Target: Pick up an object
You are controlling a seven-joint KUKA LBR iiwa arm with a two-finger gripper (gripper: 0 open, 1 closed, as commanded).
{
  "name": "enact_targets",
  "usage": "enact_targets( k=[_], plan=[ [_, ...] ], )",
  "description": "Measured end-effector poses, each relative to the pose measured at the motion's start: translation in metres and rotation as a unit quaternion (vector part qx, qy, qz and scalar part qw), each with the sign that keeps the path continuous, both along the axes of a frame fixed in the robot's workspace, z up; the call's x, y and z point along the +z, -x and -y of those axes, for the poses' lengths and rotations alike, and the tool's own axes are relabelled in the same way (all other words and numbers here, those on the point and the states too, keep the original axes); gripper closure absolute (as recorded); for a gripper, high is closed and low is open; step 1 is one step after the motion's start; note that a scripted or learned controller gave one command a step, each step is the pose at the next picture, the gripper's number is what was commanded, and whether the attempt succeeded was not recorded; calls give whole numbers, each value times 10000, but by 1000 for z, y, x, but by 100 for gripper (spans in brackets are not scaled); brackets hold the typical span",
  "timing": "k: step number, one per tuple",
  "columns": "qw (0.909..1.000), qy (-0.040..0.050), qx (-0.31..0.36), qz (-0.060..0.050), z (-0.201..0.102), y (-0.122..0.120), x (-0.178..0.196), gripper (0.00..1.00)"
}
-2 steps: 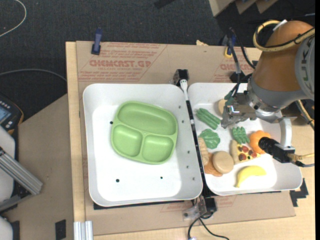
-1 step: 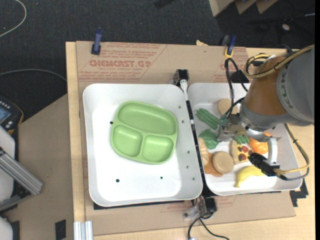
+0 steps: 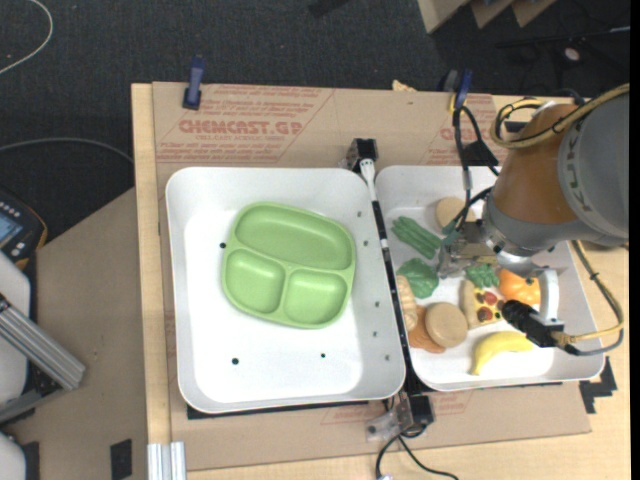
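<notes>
Where the arm (image 3: 560,183) reaches over the right bin (image 3: 560,370), you lose sight of much of that bin's far right corner. Your gripper (image 3: 462,250) hangs low among the toy food, and you cannot tell how it is set. Just beside it lie a green vegetable (image 3: 413,235) and a darker green piece (image 3: 421,276). Toward the near edge you see a round bun (image 3: 445,322), a banana (image 3: 500,348) and an orange piece (image 3: 519,287), partly covered. A pale round thing (image 3: 450,211) peeks out at the far side. The left bin (image 3: 200,358) carries a green divided plate (image 3: 288,264) near its middle.
</notes>
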State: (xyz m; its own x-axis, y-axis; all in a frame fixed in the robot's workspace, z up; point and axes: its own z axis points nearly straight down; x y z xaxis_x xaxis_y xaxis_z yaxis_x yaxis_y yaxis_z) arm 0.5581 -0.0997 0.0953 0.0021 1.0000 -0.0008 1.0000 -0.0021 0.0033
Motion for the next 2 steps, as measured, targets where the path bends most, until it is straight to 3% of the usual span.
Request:
enact_targets(
  k=[2],
  plan=[
    [10000,0,8,3,-5,-10,0,100]
  ],
)
